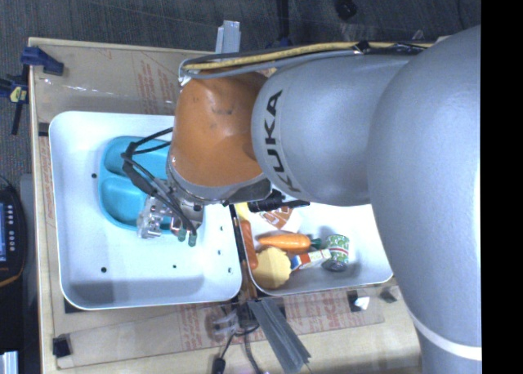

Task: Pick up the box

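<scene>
Gripper point(163, 221) is hovering low in left bin point(82, 282) beside blue object point(122, 184), jaw state unclear, box not yet visibly grasped, pick remaining

Grey arm, orange band, white bins on a tan surface

The arm point(368, 119) is grey with black lettering and an orange band point(214, 131). Both bins are white; the left bin point(82, 266) holds a bright blue object point(122, 180), and the right bin point(380, 270) holds an orange piece point(282, 242), a yellow one point(274, 266) and a green-patterned can point(337, 251). The surface point(106, 70) is tan with faint red print.
</scene>
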Tool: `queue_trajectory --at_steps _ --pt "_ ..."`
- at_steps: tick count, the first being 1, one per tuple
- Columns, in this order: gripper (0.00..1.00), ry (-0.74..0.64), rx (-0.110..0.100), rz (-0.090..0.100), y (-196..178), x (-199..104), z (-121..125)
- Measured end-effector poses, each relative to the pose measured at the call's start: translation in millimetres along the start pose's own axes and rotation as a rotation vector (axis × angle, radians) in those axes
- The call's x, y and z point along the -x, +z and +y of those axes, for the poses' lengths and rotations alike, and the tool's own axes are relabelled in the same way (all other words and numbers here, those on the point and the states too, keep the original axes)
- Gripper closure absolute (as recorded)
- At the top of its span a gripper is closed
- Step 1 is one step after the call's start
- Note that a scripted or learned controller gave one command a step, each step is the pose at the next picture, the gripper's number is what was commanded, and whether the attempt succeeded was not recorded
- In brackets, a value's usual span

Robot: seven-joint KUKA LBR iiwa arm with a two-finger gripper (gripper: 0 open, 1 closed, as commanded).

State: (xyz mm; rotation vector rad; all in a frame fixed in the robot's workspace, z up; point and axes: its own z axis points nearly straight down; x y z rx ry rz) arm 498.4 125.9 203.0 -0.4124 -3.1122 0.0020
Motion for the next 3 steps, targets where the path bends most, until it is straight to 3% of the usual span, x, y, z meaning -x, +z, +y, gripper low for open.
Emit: queue_trajectory --at_steps 1,2,3 --pt "1.00 0.087 0.002 -0.002 85.0 59.7 69.0" --pt "1.00 0.363 0.001 -0.002 30.5 133.3 24.3" --pt "1.00 0.292 0.020 -0.019 98.5 111.0 75.9"
